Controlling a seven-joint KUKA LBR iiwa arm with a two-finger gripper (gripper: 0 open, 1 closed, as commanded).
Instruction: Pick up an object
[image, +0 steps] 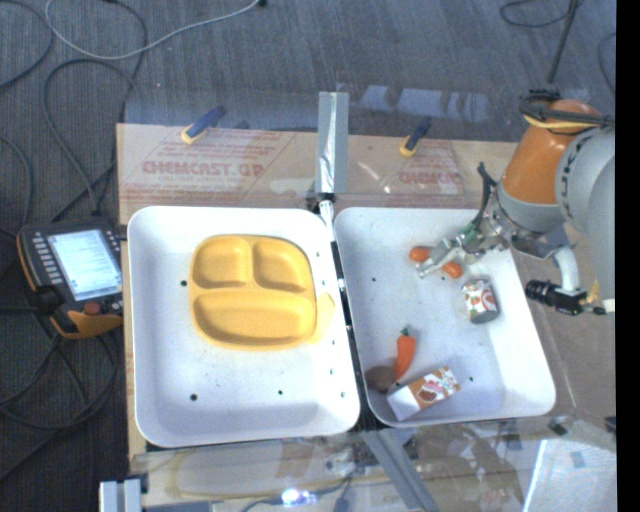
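My gripper (447, 258) reaches in from the right and hangs low over the far part of the right bin (520, 380). Two small orange-red pieces lie right at its tip, one (420, 254) to its left and one (454, 269) just under it. I cannot tell whether either piece is gripped. Further toward the front, a small red-and-white pack (481, 301) lies near the right wall. A toy carrot (404, 352), a brown lump (380, 377) and a white carton with red print (425, 388) lie by the front edge.
The left bin (160, 400) holds a yellow divided tray (255, 290). A metal post (331, 140) stands behind the seam between the bins. A teach pendant (75, 270) lies on the floor at the far left.
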